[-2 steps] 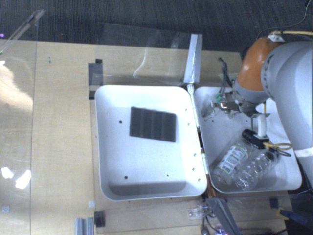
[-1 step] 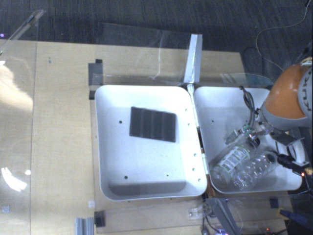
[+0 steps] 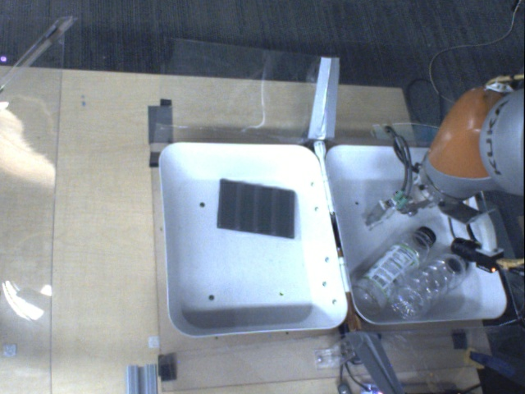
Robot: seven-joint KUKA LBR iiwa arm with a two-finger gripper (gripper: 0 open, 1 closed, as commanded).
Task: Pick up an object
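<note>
Two clear plastic bottles lie side by side in the right bin (image 3: 353,179), near its front. The one with a white label (image 3: 392,267) has its black cap (image 3: 424,237) pointing to the back right. A ribbed bottle (image 3: 428,283) lies just to the right of it. My gripper (image 3: 387,212) hangs over the middle of the right bin, a little behind and to the left of the labelled bottle, and it holds nothing that I can see. The arm's orange band (image 3: 461,142) rises behind it at the right.
A dark rectangular pad (image 3: 256,208) lies flat in the left bin (image 3: 189,294), towards the back. A clear upright divider (image 3: 324,97) stands behind the gap between the bins. Cables (image 3: 484,257) hang at the right bin's right rim.
</note>
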